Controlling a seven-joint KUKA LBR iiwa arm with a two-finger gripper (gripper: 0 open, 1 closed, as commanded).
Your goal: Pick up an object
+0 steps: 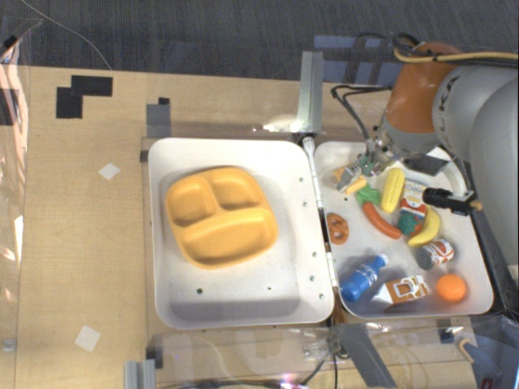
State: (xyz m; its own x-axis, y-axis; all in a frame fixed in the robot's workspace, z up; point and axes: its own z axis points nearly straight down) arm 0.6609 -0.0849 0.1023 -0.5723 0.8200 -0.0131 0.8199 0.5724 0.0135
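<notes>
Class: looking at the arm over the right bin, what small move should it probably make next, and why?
Probably lower straight down: the two-finger gripper hovers at the right white bin's far end, above small toys beside the yellow plastic corn cob, nothing visibly between its fingers.

Yellow tray (219, 215), blue bottle (362, 275), orange ball (452, 288), red sausage (380, 220), white bins (292, 302).
</notes>
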